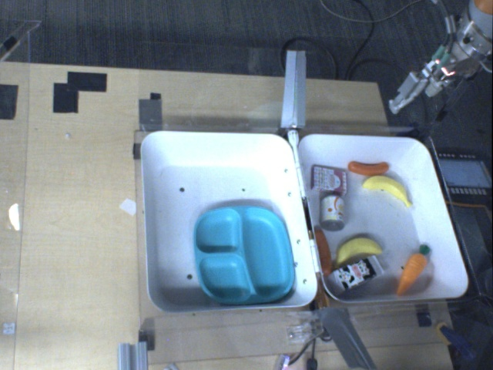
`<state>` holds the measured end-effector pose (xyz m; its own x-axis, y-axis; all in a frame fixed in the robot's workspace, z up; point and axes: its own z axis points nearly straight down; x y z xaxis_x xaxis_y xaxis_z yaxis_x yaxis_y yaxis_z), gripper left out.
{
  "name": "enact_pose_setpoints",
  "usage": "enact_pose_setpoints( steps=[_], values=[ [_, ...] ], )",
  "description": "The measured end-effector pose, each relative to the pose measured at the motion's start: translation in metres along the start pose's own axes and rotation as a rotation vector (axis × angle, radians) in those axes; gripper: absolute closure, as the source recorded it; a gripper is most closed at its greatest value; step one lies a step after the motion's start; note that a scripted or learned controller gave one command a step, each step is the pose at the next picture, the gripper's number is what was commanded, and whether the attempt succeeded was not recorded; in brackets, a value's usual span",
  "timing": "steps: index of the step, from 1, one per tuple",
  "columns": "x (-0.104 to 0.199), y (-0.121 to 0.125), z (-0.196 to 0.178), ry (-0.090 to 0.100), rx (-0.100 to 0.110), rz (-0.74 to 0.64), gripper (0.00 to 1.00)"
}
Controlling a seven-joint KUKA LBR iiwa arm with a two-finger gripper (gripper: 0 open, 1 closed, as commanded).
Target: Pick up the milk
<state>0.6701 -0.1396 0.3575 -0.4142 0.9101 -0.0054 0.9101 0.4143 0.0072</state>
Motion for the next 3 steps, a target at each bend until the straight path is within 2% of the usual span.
enact_pose_setpoints(
  steps=[1,2,3],
  values=[
    [-0.059,-0.028,0.087,0.001,0.003,0.119,0.00],
    [-0.030,-0.050,0.213,0.002,0.002,0.019,0.00],
    [0.033,0.010,0.237,0.002,0.002,0.453,0.00]
  ],
)
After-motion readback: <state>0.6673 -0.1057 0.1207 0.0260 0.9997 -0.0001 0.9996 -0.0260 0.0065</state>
